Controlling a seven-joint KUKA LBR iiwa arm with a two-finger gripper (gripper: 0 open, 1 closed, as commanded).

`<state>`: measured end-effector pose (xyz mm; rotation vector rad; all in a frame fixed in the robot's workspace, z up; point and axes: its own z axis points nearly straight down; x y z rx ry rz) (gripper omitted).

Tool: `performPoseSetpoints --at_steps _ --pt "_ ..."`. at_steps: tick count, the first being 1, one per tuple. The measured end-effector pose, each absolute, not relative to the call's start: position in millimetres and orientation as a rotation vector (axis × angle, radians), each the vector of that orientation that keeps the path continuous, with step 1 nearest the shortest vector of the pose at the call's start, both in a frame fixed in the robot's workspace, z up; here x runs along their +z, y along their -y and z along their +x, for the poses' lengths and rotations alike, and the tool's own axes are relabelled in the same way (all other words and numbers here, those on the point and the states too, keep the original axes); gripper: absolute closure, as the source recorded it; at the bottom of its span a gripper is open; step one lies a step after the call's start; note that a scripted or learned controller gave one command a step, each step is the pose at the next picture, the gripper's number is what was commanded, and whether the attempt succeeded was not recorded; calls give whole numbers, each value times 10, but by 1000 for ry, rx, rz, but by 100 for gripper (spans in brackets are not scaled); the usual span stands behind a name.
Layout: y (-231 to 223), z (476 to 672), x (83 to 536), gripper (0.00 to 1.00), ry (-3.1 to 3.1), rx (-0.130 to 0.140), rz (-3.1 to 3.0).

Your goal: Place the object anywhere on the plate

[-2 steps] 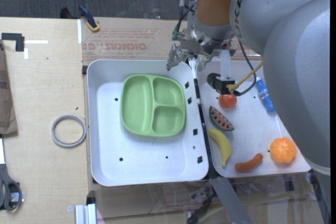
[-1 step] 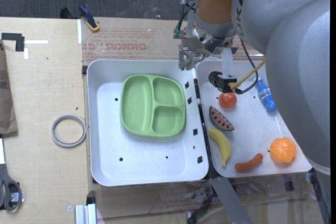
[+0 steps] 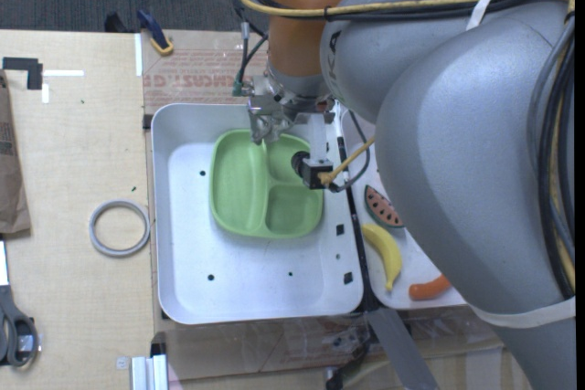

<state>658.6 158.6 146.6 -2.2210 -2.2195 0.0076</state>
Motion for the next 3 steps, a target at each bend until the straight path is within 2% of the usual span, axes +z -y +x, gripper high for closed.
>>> performPoseSetpoints --at_steps 1,2,3 --pt "-1584 6587 1466 0 2220 8 -2221" --pt "-1128 6222 2512 0 2216 7 -2227" --pt "-1111 6229 2579 100 2213 14 -2228"
